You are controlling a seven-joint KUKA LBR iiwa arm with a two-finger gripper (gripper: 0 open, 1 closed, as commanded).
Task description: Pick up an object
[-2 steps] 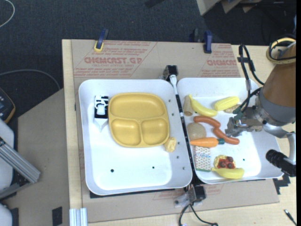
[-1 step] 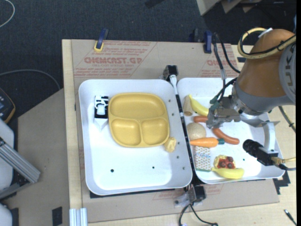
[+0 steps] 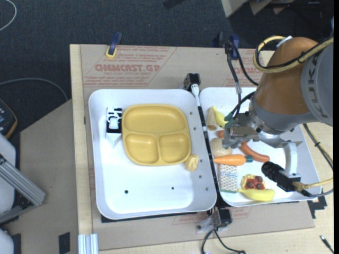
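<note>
My gripper [image 3: 232,137] hangs low over the left part of the right bin [image 3: 310,157], under the grey and orange arm. Toy food lies around it. An orange carrot [image 3: 229,160] is just below the gripper, and a beige piece [image 3: 217,147] lies to its left. A yellow banana-like piece [image 3: 216,115] sits above it. To the right lies a red sausage [image 3: 255,154]. I see nothing held in the gripper.
In the right bin's front lie a checkered wafer [image 3: 228,179], a pizza slice [image 3: 252,182] and a yellow banana [image 3: 258,195]. The left bin [image 3: 153,194] holds a yellow divided plate [image 3: 156,134], a black-and-white item [image 3: 113,120] and a small yellow piece [image 3: 192,163].
</note>
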